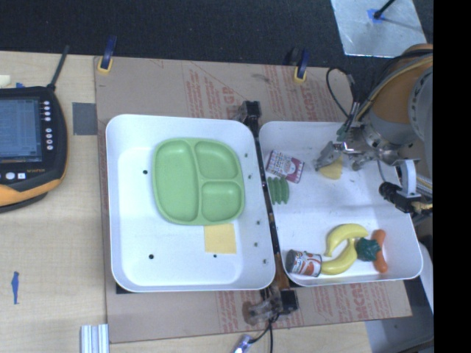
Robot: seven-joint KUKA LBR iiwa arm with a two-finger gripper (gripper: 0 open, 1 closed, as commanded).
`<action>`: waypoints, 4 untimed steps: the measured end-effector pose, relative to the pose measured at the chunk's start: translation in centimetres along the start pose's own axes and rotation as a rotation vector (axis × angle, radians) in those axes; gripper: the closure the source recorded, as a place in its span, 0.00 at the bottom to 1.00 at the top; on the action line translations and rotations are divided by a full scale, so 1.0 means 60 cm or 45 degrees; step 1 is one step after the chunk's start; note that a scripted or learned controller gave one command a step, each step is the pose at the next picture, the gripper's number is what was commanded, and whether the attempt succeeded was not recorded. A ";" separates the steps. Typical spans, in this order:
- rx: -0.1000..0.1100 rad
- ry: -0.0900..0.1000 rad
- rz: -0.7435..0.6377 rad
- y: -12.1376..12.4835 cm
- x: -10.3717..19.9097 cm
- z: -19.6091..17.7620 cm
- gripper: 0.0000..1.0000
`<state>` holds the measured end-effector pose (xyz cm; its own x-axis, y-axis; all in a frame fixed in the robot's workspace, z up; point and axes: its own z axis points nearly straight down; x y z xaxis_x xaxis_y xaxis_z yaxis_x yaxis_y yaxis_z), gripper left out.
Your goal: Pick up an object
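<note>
Camera view had the gripper (341, 155) down in the far part of the right bin (316, 204), directly over a small yellow piece (332, 171) that looked like a toy wedge of cheese or lemon; too small to call. Fingers were splayed apart, one toward the left, one toward the right, with the yellow piece sitting just below and between the tips. It was not clearly between the fingers, so I wouldn't count it as held.

My read: the step in hand was the descent/approach onto that yellow piece, pre-close. Next move would call for getting the tips down either side of it, closing, then lifting straight up clear of the bin wall. Risk: the piece was small and low, so the fingers could close above it or nudge it aside.

Other candidates in the right bin: red-and-white packet (284, 166) and green pea pod (278, 190) by the left wall, banana (342, 248), small can (303, 263) and carrot (379, 250) at the near end, all well apart from the gripper.

Left bin (125, 197) held a green divided plate (197, 180) and a yellow slice (220, 238) just near of it. Teach pendant (26, 142) sat on the bench at far left.
</note>
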<state>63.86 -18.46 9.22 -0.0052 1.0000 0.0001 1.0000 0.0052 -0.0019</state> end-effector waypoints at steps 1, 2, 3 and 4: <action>0.002 -0.001 -0.008 0.001 0.000 -0.018 1.00; 0.002 0.000 -0.002 -0.095 0.139 -0.112 1.00; 0.005 0.000 0.000 -0.165 0.119 0.002 1.00; 0.003 -0.001 0.001 -0.164 0.119 0.002 0.00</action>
<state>53.99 -11.40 9.14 -0.0047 1.0000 -0.0004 1.0000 0.0047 -0.0044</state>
